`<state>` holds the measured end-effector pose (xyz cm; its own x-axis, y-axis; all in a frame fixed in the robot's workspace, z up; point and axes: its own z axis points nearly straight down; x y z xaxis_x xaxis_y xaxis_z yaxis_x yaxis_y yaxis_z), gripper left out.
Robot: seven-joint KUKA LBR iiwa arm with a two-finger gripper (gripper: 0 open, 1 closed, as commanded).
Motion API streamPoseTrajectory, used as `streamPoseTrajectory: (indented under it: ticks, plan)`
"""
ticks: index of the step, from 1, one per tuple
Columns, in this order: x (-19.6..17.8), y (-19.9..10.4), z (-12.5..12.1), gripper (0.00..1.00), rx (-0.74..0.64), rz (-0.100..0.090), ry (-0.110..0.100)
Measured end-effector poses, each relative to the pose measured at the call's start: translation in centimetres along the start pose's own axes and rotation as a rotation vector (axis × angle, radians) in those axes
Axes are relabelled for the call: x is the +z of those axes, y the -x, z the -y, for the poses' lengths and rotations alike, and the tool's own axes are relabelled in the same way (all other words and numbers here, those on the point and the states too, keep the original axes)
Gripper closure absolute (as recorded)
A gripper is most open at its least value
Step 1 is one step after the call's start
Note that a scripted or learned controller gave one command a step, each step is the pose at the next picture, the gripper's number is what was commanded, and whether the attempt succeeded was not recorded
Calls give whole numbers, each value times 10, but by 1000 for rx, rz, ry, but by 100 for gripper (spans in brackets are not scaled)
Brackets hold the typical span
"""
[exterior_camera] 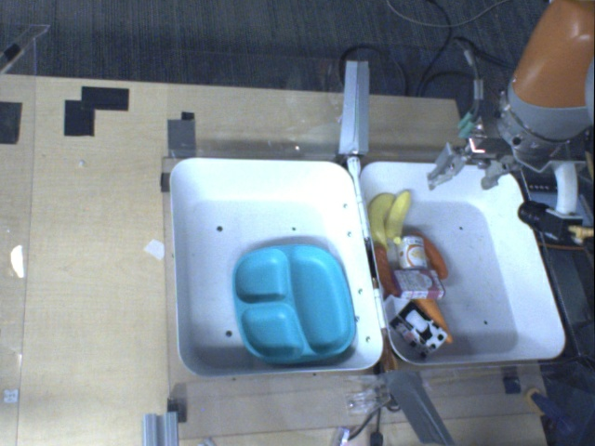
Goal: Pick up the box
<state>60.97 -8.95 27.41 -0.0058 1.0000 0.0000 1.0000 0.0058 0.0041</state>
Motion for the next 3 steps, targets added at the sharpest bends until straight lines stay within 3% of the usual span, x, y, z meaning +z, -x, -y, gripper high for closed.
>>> streamPoseTrajectory:
  ticks: [1,2,3]
  plan:
    - [186,47,-6,0,71,2,7]
    - [186,93,-60,0,290,0,0]
    - [186,108,-2,0,249,-1,2]
